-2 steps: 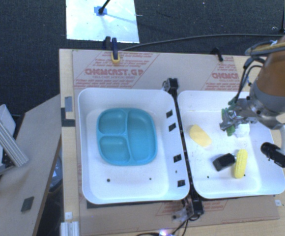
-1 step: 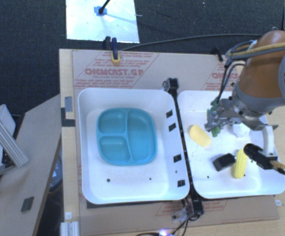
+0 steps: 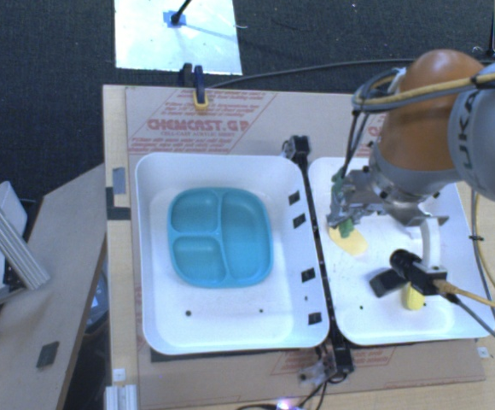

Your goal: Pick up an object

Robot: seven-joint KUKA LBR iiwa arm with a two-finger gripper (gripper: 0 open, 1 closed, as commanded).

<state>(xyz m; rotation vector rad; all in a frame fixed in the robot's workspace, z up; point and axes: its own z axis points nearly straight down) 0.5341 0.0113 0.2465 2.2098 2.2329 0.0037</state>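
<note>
My gripper hangs low over the left part of the right bin, under the grey arm with its orange band. Right below its tip lies a pale yellow object on the bin floor. A small green piece shows at that object's upper end, right at the gripper tip. Whether the gripper touches either one is hidden by its own body. A smaller yellow object lies further right in the same bin, near a dark flat piece.
The left bin holds a blue divided plate. A black-clipped ridge separates the two bins. A yellow cable trails across the right bin's right side.
</note>
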